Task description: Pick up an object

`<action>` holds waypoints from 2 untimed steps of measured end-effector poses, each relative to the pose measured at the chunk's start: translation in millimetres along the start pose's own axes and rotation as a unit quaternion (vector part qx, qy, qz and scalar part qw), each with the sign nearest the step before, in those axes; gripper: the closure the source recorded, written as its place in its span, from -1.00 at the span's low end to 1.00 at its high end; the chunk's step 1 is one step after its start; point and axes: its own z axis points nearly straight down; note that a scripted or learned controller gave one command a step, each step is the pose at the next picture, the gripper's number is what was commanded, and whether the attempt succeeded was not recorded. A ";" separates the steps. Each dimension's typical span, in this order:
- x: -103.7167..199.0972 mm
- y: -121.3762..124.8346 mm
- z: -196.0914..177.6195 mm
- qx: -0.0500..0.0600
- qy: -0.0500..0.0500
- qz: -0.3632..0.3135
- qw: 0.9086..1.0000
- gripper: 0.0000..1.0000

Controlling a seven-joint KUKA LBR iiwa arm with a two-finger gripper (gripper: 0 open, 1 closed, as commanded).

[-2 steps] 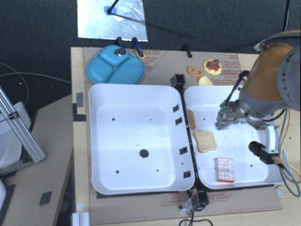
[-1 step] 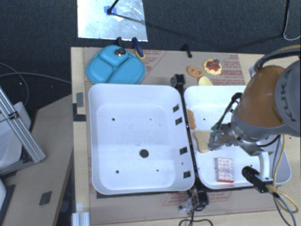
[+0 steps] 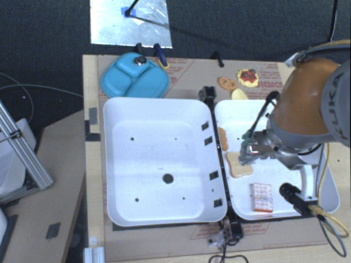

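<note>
My gripper (image 3: 248, 153) hangs low in the right white bin (image 3: 241, 109), right of frame centre, just above the flat tan toast-shaped piece (image 3: 239, 167); its grip I cannot tell.

Bins (image 3: 156, 114) looking like smooth white plastic; counter (image 3: 186, 73) showing matt printed cardboard; blue tray (image 3: 134, 78) appearing glossy plastic.

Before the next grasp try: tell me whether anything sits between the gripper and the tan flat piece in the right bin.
Nothing visible does. The gripper hangs just above the tan flat piece in the right bin. The small printed packet lies off to one side, nearer the front wall, apart from both.
</note>
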 end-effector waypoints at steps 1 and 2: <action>51.2 -0.2 -22.0 0.002 0.001 -0.001 1.000 1.00; 78.9 2.2 -181.3 -0.007 0.002 0.000 1.000 1.00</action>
